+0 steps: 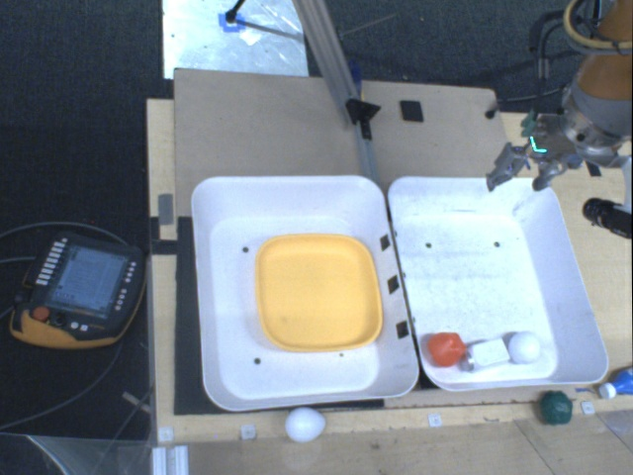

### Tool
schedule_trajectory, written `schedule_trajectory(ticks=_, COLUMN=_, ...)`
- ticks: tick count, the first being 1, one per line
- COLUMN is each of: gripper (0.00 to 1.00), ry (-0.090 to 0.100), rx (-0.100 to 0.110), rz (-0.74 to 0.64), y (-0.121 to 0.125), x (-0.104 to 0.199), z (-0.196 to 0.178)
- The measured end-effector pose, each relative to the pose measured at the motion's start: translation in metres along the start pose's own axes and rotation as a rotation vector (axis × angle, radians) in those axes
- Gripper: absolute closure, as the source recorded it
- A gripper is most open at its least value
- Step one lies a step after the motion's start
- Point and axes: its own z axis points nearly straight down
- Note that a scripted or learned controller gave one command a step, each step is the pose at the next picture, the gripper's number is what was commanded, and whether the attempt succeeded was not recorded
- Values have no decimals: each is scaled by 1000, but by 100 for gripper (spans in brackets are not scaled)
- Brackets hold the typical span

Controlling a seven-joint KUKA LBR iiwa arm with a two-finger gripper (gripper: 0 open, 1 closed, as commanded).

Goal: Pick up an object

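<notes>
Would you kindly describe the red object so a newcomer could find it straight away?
Start at the right-hand bin and look along its near edge, where three small things lie in a row. The red object is the leftmost, nearest the yellow plate; its neighbours are white.

Light fell evenly from above and the scene was bright. The two shallow white plastic bins (475, 265) were close to washed out, with little surface detail. A shiny silver sheet (198, 18) at the top glared. Shadows were soft and short, faintest beneath the square yellow plate (318, 290). The picture was slightly soft and grainy throughout.
</notes>
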Motion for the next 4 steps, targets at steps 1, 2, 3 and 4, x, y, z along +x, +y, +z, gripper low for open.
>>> schedule_trajectory(ticks=1, gripper=0, ry=0, rx=0, rz=0, y=0, x=0, z=0)
schedule_trajectory(ticks=2, gripper=0, ry=0, rx=3, rz=0, y=3, x=1, z=42)
schedule_trajectory(ticks=3, gripper=0, ry=1, rx=3, rz=0, y=8, x=1, z=85)
schedule_trajectory(ticks=4, gripper=0, ry=1, rx=3, rz=0, y=7, x=2, z=127)
